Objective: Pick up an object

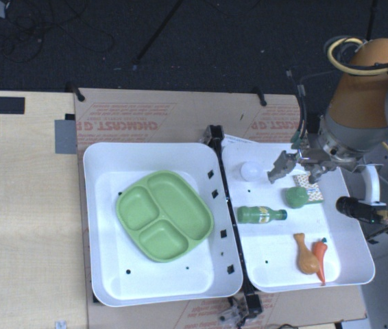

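in the right bin [358, 269] a carrot [321, 258] and a squash [306, 255] lie nearest, then the green bottle [261, 215], and beyond it the gripper [291, 168], spread open and holding nothing, should drop squarely over the green ball [296, 197] just beside it before closing.

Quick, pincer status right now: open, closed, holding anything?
Pincer: open, nothing between its fingers; it hangs over the right white bin, just up-left of the round green lumpy object.
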`<state>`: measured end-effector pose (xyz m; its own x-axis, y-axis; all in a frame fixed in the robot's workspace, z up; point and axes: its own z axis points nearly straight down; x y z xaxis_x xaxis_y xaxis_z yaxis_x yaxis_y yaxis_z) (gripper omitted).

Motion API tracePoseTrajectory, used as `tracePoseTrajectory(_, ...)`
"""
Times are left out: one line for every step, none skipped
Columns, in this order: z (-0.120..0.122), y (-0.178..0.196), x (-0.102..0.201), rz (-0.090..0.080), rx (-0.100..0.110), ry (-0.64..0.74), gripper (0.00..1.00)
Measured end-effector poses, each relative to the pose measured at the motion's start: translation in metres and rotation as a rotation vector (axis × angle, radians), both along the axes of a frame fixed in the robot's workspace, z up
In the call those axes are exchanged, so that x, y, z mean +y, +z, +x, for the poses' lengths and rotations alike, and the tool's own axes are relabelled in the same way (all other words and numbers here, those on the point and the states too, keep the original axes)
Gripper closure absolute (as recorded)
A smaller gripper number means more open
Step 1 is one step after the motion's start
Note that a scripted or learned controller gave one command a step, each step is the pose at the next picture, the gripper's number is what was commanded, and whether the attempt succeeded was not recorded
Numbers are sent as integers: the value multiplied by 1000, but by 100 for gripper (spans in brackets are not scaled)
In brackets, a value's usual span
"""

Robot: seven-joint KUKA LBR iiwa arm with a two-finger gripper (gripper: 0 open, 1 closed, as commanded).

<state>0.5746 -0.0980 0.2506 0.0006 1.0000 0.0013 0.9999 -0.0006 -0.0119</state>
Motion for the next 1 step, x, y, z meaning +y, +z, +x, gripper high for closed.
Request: tracePoseTrajectory(2, 5, 0, -1, -11, 1, 0)
